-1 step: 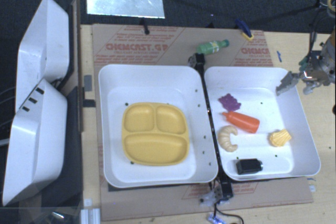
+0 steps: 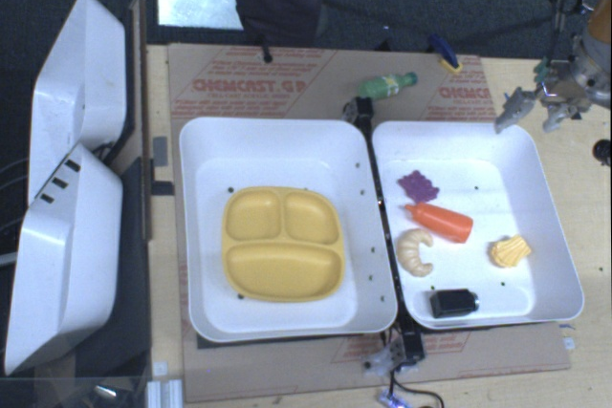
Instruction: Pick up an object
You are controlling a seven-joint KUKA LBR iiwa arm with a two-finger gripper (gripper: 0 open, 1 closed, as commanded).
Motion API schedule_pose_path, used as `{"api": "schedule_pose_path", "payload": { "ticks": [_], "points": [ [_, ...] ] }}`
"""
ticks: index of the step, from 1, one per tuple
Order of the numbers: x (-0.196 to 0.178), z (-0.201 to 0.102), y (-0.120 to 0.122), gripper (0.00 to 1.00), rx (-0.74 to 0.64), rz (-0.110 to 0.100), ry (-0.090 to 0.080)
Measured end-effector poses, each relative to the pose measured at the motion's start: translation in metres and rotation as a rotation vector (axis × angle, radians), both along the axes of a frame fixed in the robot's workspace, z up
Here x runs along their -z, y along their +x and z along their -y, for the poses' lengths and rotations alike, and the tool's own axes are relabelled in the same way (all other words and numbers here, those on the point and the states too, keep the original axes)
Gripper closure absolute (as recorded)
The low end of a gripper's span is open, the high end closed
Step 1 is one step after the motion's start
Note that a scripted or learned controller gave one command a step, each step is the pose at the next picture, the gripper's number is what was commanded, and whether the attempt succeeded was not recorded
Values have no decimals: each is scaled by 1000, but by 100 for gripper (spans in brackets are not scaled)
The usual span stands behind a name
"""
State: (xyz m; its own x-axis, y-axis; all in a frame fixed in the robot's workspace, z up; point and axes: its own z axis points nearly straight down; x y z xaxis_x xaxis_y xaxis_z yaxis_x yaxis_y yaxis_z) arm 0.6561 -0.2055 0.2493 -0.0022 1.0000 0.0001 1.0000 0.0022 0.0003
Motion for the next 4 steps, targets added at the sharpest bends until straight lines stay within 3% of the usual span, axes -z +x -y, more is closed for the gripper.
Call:
{"api": "schedule_pose_path", "payload": {
  "ticks": [4],
  "points": [
    [-1,1,0,0,1,1,0]
  ]
}}
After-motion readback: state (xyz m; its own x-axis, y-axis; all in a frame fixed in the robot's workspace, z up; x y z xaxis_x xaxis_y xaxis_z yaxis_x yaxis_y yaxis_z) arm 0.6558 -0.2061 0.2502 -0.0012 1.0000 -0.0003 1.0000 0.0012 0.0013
